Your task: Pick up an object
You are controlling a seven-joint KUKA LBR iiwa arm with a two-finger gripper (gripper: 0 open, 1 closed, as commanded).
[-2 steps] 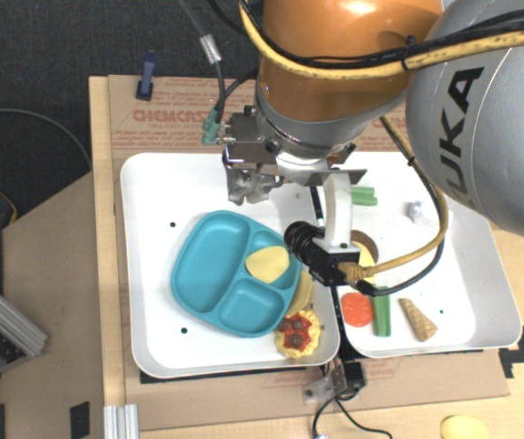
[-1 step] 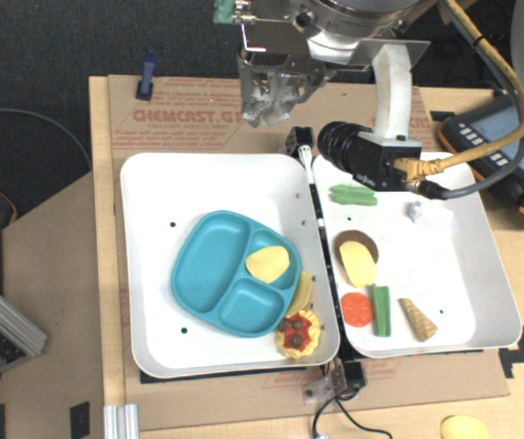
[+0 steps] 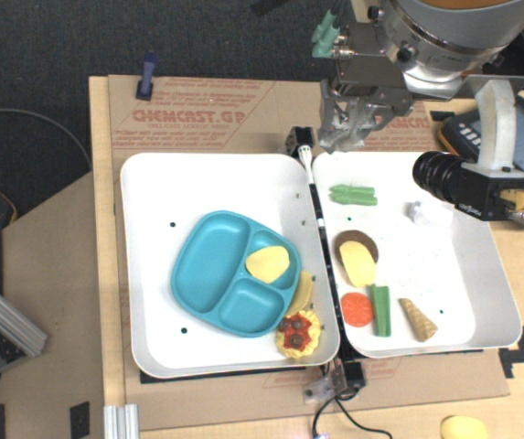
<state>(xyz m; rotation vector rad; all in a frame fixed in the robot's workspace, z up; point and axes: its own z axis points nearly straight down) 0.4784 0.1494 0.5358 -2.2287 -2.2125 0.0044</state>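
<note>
Camera view: the gripper (image 3: pixel 358 122) hangs at the upper middle of the frame, above the far rim of the right bin (image 3: pixel 481 273); whether it is parted or closed, or grasps anything, cannot be told. Nearest below it lies a green bean pod (image 3: pixel 353 195), well apart. Lower in that bin sit a yellow-and-brown piece (image 3: pixel 357 259), a red slice (image 3: pixel 357 309), a green stick (image 3: pixel 381 310) and a cone (image 3: pixel 418 319).

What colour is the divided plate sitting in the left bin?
Teal blue. The divided plate shows best in the camera view, with a pale yellow piece in one compartment.
</note>
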